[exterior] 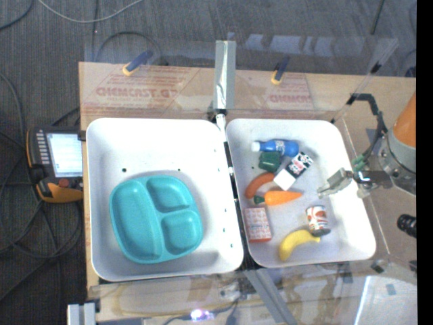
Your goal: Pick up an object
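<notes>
The right bin holds several small items: a blue bottle, a green piece, a black-and-white box, an orange carrot, a reddish sausage, a pink box, a small can and a yellow banana. My gripper hangs over the bin's right side, right of the carrot and above the can. It touches none of the items and nothing shows in it.
A teal divided plate lies in the left bin. A raised ridge separates the two bins. The arm's wrist sits beyond the right bin's rim. A handheld pendant lies left of the bench.
</notes>
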Robot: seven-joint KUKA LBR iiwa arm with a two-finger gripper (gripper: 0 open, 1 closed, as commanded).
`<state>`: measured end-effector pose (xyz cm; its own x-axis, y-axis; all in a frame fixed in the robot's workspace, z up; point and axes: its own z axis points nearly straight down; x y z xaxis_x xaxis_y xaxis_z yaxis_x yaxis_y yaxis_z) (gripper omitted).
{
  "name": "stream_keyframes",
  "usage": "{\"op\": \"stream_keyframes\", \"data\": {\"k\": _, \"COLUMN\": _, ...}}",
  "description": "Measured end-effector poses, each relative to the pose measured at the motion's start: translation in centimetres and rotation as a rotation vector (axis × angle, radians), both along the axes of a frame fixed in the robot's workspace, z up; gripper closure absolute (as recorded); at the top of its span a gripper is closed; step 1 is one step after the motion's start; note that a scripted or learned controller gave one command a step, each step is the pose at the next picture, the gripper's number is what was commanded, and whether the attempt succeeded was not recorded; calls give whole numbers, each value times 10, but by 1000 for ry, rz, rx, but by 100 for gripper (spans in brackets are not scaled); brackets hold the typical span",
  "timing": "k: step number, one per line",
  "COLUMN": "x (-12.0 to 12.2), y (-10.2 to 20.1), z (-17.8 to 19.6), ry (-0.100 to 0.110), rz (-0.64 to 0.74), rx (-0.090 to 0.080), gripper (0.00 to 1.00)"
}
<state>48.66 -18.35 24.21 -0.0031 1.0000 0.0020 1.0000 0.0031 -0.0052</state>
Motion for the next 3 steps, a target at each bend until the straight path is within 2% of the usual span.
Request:
{"op": "stream_keyframes", "data": {"k": 1, "x": 8, "y": -15, "z": -151, "ry": -7, "rz": 98, "rx": -1, "gripper": 0}}
{"op": "stream_keyframes", "data": {"k": 2, "x": 9, "y": -15, "z": -143, "ry": -8, "rz": 98, "rx": 0, "gripper": 100}}
{"op": "stream_keyframes", "data": {"k": 3, "x": 13, "y": 70, "z": -43, "ry": 1, "rz": -36, "rx": -2, "gripper": 100}}
